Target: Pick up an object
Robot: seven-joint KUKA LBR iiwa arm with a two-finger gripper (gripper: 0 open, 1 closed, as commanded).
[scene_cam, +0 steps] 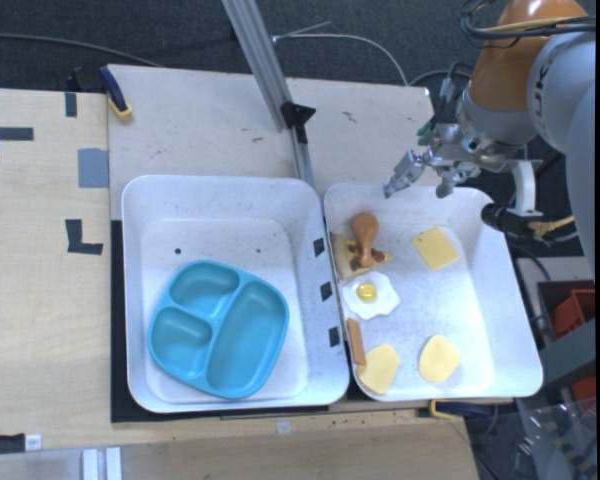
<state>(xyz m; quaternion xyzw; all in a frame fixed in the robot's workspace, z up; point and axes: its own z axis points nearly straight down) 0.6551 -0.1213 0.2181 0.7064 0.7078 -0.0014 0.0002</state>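
Note:
My gripper [422,180] hangs open over the far rim of the right bin [500,298], its two fingers spread with nothing between them. Toy food lies in that bin. A brown drumstick [363,238] sits near the left wall, just below and left of the gripper. A yellow cheese square [436,249] lies to its right. A fried egg [369,294] rests in the middle. A sausage [355,343] and two yellow slices [380,368] [438,359] lie along the near edge.
The left bin [150,218] holds a blue divided plate [218,327]. A slanted metal pole [265,58] rises behind the bins, left of the gripper. Cables hang at the right by the arm.

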